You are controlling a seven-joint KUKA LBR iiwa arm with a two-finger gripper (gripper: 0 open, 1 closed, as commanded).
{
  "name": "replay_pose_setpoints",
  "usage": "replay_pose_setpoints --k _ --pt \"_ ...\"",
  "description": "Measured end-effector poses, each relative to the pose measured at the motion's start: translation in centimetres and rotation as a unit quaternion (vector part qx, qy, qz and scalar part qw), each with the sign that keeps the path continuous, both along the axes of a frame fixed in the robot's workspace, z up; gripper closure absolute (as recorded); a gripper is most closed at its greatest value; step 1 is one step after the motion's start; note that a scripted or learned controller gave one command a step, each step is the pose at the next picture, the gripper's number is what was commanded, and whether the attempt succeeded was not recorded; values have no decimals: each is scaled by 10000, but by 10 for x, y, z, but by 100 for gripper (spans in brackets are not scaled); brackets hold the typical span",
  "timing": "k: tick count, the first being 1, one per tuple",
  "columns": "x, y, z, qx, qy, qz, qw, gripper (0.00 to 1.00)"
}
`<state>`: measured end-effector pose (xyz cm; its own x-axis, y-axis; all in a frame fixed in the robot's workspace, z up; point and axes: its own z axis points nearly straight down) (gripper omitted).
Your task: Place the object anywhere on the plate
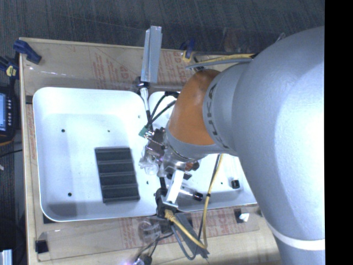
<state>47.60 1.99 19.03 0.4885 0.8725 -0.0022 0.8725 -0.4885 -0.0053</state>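
Honestly, from where I stand the big grey arm [265, 120] covers most of the right bin [223, 199], and its gripper [165, 173] hangs low over the wall between the two bins. Whether the gripper is spread or pressed together I cannot tell, because the wrist and the cables hide it (nothing is visibly pinched there).

In the left bin [66, 109] a dark ribbed slab [117, 174] lies flat, near the front wall and just beside the gripper. I judge this is the plate, though it could be the object itself. A small dark piece [235, 184] rests in the right bin, close to the arm, and it may be the thing to move.

What worries me is the position. The gripper is over the divider, so a descent here could hit the bin edge instead of the slab. If it carries nothing, the release will place nothing. The yellow cable [207, 203] also hangs loose and could catch on the bin rim.
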Motion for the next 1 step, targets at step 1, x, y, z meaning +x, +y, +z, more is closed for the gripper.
replay_pose_setpoints --k 1 --pt "1 29 57 5 -19 154 9999 100"
